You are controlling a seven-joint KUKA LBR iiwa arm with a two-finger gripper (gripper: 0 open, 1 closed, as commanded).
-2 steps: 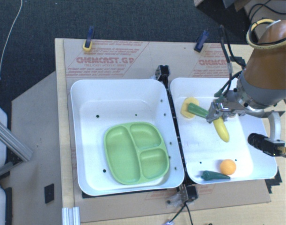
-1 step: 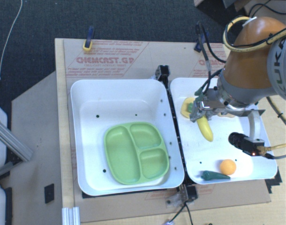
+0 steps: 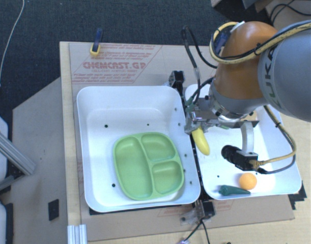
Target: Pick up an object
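Note:
A small yellow banana (image 3: pixel 201 142) is at the left wall of the right bin (image 3: pixel 277 182), pointing toward the front. My gripper (image 3: pixel 194 125) hangs directly over the banana's upper end, under the grey and orange wrist. Its tip meets the top of the banana, but the wrist hides how the two stand to each other. An orange ball (image 3: pixel 248 181) rests near the front of the right bin. A dark green, tapered piece (image 3: pixel 233 190) lies just in front of the ball, along the front wall.
The left bin (image 3: pixel 94 111) holds a light green divided plate (image 3: pixel 147 164) in its front half. The arm covers the back half of the right bin. A yellow and blue clamp (image 3: pixel 96 42) sits on the board behind the bins.

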